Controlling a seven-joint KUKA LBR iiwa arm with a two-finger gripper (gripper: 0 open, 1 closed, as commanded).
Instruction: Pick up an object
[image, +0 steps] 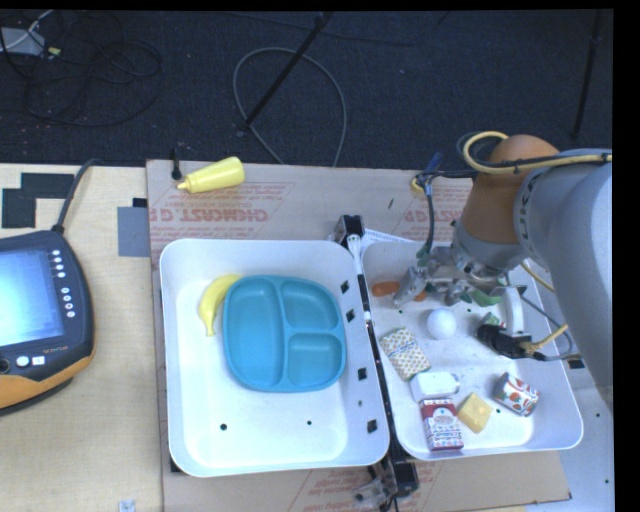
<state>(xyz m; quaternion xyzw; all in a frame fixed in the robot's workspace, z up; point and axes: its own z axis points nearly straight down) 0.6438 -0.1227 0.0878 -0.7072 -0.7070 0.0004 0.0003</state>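
Gripper (440, 283) low at 12 o'clock of right bin (560, 435), aperture: cannot tell. Nothing visibly held. White ball (441, 323) just beside it at 6 o'clock, likeliest target. Blue tray (283, 333), banana (212, 300) well apart in left bin (190, 420).

A robotics lab, set up for testing. At three o'clock, a grey industrial arm (560, 230) with an orange band, trailing exposed wires. At nine o'clock, a handheld control pad (35, 315) with a lit screen and orange rim, cabled to the bench. At twelve o'clock, black cables (290, 80) looped loose over dark carpet. In the middle, two white bins (190, 400) side by side on a cardboard sheet (260, 205), filled with toy food and small props: a plastic banana (211, 300), a blue divided plate (282, 333), a yellow bottle (212, 176).
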